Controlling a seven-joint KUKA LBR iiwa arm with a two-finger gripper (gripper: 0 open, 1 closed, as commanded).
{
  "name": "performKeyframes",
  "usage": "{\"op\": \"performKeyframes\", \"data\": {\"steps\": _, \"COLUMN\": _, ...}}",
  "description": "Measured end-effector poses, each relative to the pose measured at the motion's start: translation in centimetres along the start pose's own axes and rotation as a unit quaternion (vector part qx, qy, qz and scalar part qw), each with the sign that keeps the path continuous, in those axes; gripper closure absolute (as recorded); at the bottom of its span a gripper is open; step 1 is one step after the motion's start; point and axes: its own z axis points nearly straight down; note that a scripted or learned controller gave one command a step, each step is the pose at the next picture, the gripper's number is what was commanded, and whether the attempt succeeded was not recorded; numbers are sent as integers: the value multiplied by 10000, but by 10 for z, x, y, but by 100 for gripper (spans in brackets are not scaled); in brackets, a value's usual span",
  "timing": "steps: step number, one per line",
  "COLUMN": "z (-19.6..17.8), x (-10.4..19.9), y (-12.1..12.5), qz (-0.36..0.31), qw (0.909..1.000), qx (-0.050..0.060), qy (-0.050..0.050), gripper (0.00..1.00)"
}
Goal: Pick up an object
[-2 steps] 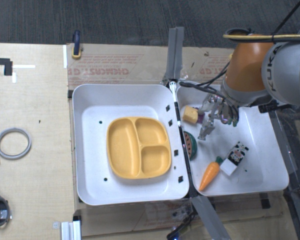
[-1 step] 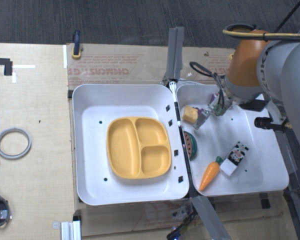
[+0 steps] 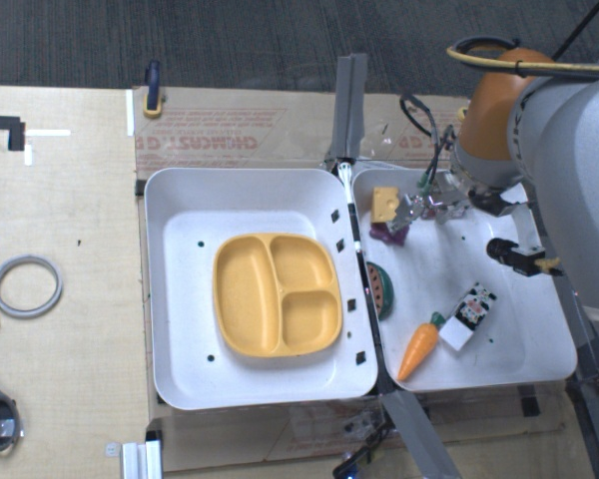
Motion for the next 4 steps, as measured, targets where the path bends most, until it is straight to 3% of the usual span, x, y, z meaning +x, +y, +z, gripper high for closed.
{"op": "performKeyframes", "data": {"steps": 1, "z": 1, "x": -6, "y": 4, "qz": 1783, "qw": 9840, "qx": 58, "qy": 14, "gripper": 0}}
{"op": "performKeyframes", "data": {"steps": 2, "z": 3, "x": 5, "y": 3, "qz": 2401, "qw": 9707, "qx": 100, "qy": -19, "gripper": 0}}
{"op": "performKeyframes", "data": {"steps": 3, "z": 3, "x": 16, "y": 3, "qz": 3689, "qw": 9293, "qx": 191, "qy": 4, "gripper": 0}}
{"op": "performKeyframes", "data": {"steps": 4, "z": 2, "x": 15, "y": 2, "qz": 5349, "qw": 8445, "qx": 257, "qy": 3, "gripper": 0}}
